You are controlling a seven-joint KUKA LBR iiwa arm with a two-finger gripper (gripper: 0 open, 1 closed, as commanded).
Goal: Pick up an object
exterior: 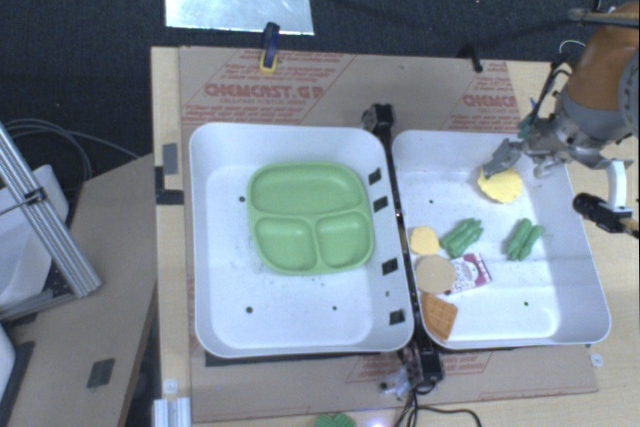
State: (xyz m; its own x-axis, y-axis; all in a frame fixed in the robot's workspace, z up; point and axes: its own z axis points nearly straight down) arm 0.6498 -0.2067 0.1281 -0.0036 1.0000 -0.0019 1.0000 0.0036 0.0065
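Left bin [215,245]: green divided plate [309,217], no loose pieces. Right bin [570,315]: small food toys clustered near divider, two green pieces [490,238] mid-bin. Yellow piece [500,186] near bin's far edge, broad, no clear long axis. Pincer [524,153] directly above and just right of it, fingers splayed open, left fingertip [497,167] at piece's top edge. Nothing between fingers. Judgement: yellow piece nearest target; short descent, slight leftward shift needed.

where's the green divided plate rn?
The green divided plate lies flat in the middle of the left bin, across the centre divider from the toy food in the right bin.
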